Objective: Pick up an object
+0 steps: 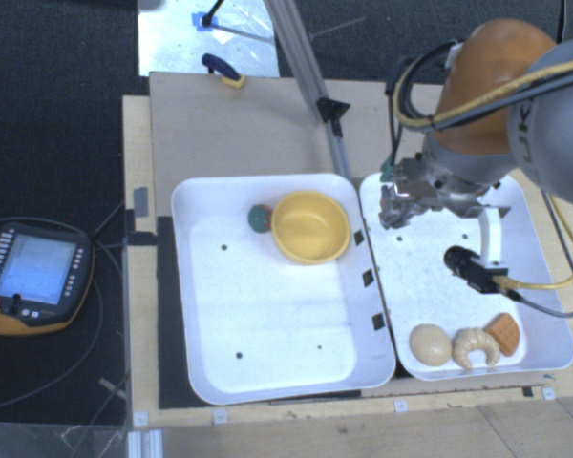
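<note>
Desk: two white bins [201, 370] side by side
Hand [393, 213]: over right bin's upper left; grip state unclear
Objects: bun [430, 344], croissant [474, 347], biscuit [503, 332] well below hand; yellow bowl [310, 227] to its left

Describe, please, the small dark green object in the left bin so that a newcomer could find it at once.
Start at the left shallow white bin and look to its far end, where a round yellow bowl sits. The small dark green ball-like object lies against the bowl's left side. It is much smaller and darker than the bowl, and the pale pastry-like pieces lie in the other bin.
</note>
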Controlling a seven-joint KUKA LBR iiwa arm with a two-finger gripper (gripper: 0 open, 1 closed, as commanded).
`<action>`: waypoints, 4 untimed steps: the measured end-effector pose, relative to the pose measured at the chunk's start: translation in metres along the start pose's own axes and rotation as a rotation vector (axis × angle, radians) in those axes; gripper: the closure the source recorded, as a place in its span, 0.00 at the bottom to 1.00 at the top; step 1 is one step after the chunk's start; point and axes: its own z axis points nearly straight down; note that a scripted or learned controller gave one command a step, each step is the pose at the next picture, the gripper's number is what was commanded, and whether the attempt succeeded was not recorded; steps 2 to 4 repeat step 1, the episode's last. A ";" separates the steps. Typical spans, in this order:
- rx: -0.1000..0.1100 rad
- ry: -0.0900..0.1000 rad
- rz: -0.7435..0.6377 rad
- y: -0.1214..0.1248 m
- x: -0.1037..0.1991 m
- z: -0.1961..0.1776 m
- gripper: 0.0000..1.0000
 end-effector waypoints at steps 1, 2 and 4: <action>0.000 0.000 0.000 0.020 0.041 0.011 1.00; 0.000 0.000 0.000 0.020 0.041 0.011 1.00; 0.000 0.000 0.000 0.020 0.041 0.011 1.00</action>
